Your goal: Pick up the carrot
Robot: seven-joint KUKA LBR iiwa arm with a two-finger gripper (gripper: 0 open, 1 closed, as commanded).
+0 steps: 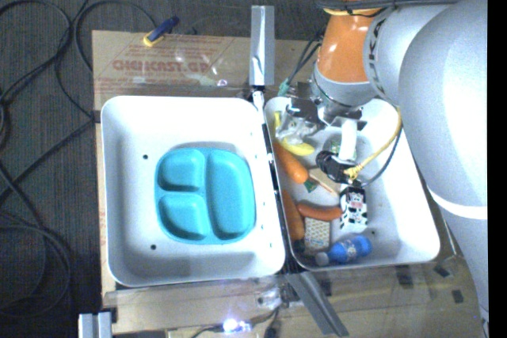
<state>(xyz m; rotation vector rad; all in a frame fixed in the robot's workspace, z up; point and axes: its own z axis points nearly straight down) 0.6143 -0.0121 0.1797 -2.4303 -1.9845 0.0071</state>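
The carrot is orange with a green end. It lies slanted in the right bin, close to the bin's left wall. My gripper hangs over the far left part of that bin, just beyond the carrot and above a yellow banana-like piece. The wrist and its fittings hide the tip of the gripper. Nothing shows in its grasp.
Nearer in the right bin lie a red-brown sausage, a second orange piece along the left wall, a cow figure, a small grater-like piece and a blue object. The left bin holds a blue divided plate.
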